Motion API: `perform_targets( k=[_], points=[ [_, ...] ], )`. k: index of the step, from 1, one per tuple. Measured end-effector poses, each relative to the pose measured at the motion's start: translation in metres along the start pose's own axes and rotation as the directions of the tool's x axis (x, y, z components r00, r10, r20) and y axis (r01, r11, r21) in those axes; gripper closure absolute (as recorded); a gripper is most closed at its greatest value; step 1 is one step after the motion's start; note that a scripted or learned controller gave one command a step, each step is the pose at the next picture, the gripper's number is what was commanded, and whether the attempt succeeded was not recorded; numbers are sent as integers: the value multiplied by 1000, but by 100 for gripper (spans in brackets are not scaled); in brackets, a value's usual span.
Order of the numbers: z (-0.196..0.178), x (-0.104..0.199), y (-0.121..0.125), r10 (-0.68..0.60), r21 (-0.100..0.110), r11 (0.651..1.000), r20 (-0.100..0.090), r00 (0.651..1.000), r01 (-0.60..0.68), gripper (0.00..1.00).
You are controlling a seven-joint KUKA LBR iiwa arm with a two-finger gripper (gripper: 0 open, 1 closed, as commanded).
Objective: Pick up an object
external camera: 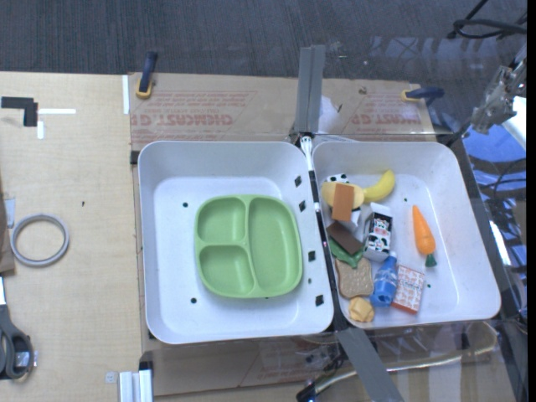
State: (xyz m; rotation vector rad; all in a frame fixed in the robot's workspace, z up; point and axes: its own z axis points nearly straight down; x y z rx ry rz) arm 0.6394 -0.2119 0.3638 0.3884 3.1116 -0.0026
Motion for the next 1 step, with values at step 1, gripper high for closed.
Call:
perform_targets(
  k=[1],
  points=[
    [0,0,0,0,0,1000,-1,1000,0,0]
  ],
)
